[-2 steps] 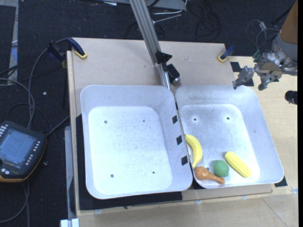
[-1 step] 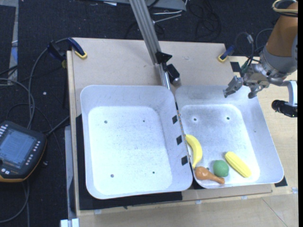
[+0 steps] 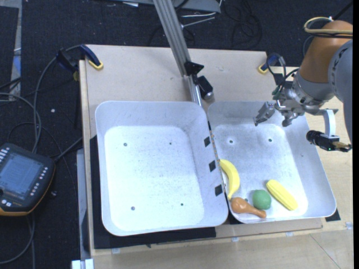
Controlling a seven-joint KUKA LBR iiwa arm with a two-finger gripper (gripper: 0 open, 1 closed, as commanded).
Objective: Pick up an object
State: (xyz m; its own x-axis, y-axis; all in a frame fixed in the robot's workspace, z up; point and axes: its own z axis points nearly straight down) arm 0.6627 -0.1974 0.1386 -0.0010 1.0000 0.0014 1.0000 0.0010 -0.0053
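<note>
1. The bench (image 3: 140, 72) carried two white bins side by side
2. The left bin (image 3: 151, 167) lay beside the right bin (image 3: 252, 139)
3. The gripper (image 3: 275, 115) hung over the right bin's far end, its fingers (image 3: 262, 116) spread apart, grasping nothing
4. A banana (image 3: 230, 175) lay by the bins' shared edge
5. A yellow corn (image 3: 281, 195), a green ball (image 3: 261, 199) and an orange drumstick (image 3: 247, 206) sat along the near end

Right bin (image 3: 291, 150), near edge: banana (image 3: 230, 176) curved along left wall; brown drumstick (image 3: 247, 206) by near-left corner; green ball (image 3: 261, 199) touching it; yellow corn (image 3: 281, 194) lying diagonal, just right of ball.
</note>
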